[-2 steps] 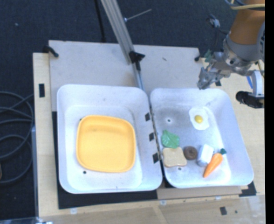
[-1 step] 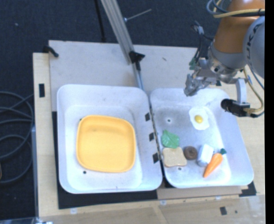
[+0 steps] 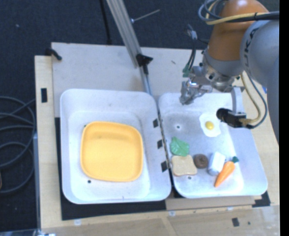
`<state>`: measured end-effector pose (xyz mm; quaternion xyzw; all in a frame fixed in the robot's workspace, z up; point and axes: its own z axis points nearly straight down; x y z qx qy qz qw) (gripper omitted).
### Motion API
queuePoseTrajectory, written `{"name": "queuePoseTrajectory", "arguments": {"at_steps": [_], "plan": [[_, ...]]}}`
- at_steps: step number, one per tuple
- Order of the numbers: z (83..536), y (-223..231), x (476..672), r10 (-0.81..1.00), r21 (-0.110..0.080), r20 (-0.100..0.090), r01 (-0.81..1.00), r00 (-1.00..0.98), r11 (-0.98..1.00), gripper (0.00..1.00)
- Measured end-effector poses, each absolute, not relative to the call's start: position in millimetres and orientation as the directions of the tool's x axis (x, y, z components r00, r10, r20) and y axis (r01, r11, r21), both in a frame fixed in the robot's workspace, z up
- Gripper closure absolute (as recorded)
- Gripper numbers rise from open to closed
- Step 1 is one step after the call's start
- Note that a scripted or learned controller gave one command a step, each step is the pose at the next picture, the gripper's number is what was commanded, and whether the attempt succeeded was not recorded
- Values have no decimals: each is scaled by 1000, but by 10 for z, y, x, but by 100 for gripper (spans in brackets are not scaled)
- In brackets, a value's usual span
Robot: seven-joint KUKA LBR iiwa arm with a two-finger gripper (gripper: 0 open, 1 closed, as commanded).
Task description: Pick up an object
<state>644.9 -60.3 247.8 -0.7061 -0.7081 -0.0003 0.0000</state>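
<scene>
Plastic toy food lies in the right bin (image 3: 247,178): a flat fried egg (image 3: 210,126), ruffled green lettuce (image 3: 179,146), tan toast (image 3: 184,166), a round brown cookie (image 3: 200,161), and a tapered orange carrot (image 3: 224,173). The metal gripper (image 3: 188,95) hovers over the bin's far left corner, grasping nothing. A smooth yellow plate (image 3: 111,151) fills the left bin (image 3: 71,107).

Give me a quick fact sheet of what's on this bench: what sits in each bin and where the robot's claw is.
left bin: yellow plate
right bin: fried egg, green leaf, toast, brown disc, white block, carrot
crowding: all but the egg cluster along the near side
gripper: above the far-left corner of the right bin, holding nothing visible
arm: reaches in from the right
</scene>
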Motion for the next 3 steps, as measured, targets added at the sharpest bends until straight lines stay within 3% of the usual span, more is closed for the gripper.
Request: {"name": "queuePoseTrajectory", "arguments": {"at_steps": [3], "plan": [[2357, 846, 5847, 1000, 0, 1, 1000, -4, 4, 100]]}}
